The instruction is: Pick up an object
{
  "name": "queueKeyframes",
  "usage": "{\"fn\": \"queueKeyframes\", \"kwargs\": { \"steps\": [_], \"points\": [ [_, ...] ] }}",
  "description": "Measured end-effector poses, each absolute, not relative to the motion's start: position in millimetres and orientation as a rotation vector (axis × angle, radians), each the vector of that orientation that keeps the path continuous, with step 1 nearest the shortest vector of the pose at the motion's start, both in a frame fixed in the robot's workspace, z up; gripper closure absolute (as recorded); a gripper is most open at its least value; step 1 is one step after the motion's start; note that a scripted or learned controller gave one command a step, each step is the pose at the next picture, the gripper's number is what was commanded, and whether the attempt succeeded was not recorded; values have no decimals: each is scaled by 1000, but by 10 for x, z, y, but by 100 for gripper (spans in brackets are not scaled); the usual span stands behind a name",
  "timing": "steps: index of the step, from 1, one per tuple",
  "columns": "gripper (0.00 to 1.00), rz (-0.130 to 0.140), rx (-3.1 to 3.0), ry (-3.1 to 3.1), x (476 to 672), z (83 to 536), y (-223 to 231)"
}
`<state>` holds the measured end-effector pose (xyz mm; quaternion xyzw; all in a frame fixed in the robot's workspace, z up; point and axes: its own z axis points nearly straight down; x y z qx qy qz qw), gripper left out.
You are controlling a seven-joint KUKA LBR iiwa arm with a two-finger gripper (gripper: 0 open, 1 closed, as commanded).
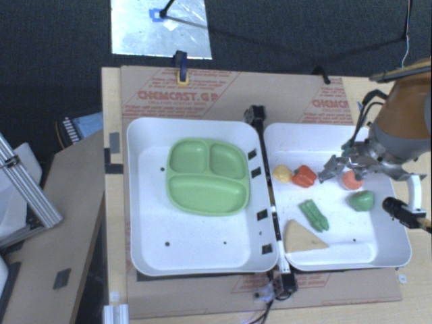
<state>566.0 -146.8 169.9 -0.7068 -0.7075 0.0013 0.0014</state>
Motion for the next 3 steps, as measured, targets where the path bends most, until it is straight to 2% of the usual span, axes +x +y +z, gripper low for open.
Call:
{"fn": "queueKeyframes", "kwargs": {
  "steps": [1,2,3],
  "points": [
    [0,4,-2219,-2221,5599,1155,-1553],
    [100,-1,-2220,-2226,5617,1291,-1552],
    [100,-5,-2221,-2229,5570,1752,-1526]
  ]
}}
